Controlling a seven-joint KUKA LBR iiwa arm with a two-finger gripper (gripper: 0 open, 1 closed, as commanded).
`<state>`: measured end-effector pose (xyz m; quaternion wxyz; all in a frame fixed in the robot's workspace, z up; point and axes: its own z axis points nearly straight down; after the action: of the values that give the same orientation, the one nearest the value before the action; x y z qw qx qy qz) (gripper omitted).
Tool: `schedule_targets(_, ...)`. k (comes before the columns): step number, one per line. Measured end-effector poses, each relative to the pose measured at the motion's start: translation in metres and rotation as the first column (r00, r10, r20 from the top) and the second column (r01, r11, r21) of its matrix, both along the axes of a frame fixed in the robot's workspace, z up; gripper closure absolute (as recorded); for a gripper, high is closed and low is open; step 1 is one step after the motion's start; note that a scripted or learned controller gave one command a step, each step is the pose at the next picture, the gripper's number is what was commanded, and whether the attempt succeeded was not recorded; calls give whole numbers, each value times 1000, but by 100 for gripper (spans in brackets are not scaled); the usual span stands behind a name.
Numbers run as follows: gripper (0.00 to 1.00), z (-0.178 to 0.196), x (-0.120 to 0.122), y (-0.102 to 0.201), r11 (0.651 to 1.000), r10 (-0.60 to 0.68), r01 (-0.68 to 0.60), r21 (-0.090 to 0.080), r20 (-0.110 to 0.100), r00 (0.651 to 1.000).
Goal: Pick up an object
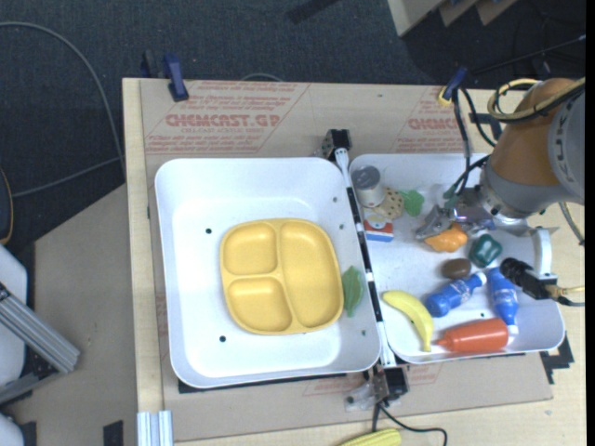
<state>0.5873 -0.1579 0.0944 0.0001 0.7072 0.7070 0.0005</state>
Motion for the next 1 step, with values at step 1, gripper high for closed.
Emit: schedule_targets(1,100,-10,5,1,1000,1,-1,-1,0,1000)
